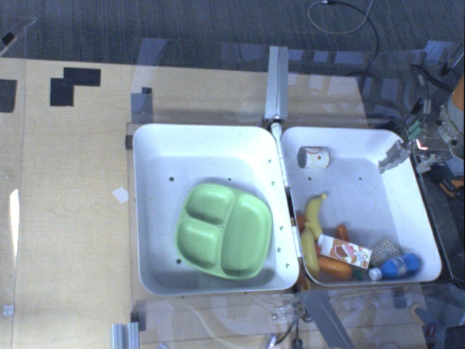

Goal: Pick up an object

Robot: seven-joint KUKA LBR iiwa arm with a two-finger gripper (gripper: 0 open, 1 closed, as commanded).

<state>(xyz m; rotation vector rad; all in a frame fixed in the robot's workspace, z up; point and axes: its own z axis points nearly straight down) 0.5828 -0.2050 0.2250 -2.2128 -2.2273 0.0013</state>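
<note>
We are seeing, nearest the camera, a blue-capped bottle lying in the right bin along its front wall, touching a small carton whose print is too blurred to read. An orange item and a banana are lying beside it. A white cup is resting near the back. A green divided tray is sitting in the left bin on the worktop. The pincer is hovering over the right bin's far corner; we cannot tell how it stands.
</note>
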